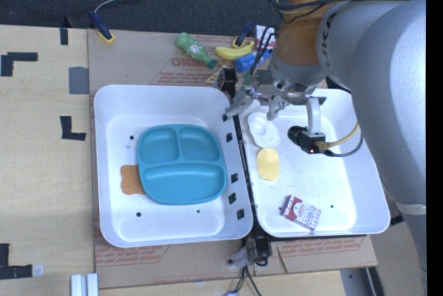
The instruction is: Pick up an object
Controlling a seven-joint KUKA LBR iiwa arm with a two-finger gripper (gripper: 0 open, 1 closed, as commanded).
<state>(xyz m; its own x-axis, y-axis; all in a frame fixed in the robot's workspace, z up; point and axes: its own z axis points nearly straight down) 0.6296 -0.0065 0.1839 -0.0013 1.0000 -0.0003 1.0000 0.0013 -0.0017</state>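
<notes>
1. blue divided plate [183, 164]: three compartments, lying flat and filling the middle of the left bin.
2. orange flat piece [129, 179]: sitting tucked under the plate's left edge.
3. yellow rounded object [268, 164]: resting in the right bin near the divider.
4. red-and-white packet [300, 211]: lying tilted near the right bin's front.

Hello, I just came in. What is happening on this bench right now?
A grey KUKA arm reaches in from the right, and its gripper hangs over the far left corner of the right bin, just above a small white object. Nothing is seen held. A yellow lemon-like piece and a small red and white packet also lie in that bin. The left bin holds a blue divided plate, with an orange piece tucked at its left edge.
</notes>
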